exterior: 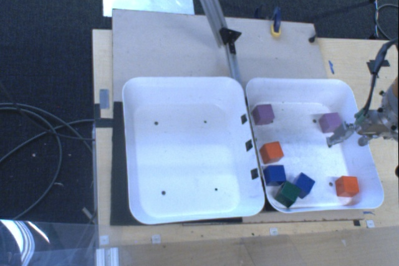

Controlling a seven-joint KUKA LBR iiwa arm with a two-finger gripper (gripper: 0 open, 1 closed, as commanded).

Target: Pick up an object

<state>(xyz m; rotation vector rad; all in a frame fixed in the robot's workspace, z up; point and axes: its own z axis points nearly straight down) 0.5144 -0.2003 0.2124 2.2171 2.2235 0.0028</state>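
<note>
The pincer (336, 136), reaching in from the right, hangs just beside the purple cube (330, 122) at the right bin's (299, 87) far right, its opening too blurred to tell, so approach seems underway and next comes centring over that cube.

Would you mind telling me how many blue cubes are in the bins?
2, both in the right bin near its front edge: one blue cube below an orange cube, another beside the green cube.
</note>
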